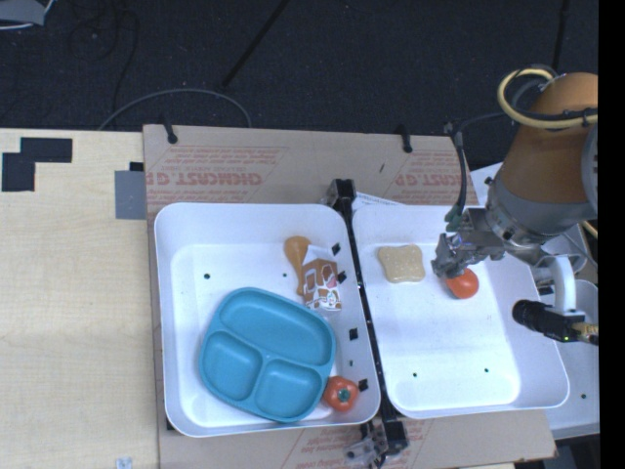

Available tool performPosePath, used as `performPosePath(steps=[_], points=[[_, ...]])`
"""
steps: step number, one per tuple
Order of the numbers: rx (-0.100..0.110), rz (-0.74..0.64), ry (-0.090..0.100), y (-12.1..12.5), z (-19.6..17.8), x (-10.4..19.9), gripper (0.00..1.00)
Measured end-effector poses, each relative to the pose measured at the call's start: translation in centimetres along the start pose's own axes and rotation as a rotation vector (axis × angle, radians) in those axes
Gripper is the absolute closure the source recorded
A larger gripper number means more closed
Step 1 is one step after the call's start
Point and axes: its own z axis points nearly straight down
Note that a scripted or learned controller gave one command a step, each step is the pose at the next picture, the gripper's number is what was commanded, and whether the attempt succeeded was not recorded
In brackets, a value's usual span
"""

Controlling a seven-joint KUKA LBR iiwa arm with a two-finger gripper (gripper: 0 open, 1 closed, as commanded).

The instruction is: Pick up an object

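Observation:
In the right bin (488,384), a small red tomato (466,285) lies near the upper right, with a beige slice of bread (401,263) to its left. My gripper (452,266) hangs right at the tomato's upper left edge, touching or almost touching it. Its tip is dark and partly merges with the tomato, so I cannot make out whether it has hold of it. In the left bin (181,262) are a blue divided plate (266,354), a brown drumstick (296,251), a small printed packet (321,286) and a second red tomato (340,394).
A black divider (356,301) runs between the two bins. The grey arm with its orange band (547,154) covers the right bin's upper right corner. A black fitting (547,319) sticks in from the right edge. Cardboard (254,164) lies under the bins.

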Motion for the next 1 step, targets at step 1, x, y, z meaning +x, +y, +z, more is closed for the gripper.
performPosePath(steps=[1], points=[[0.002, 0.000, 0.000, 0.42, 0.84, 5.75, 1.00]])
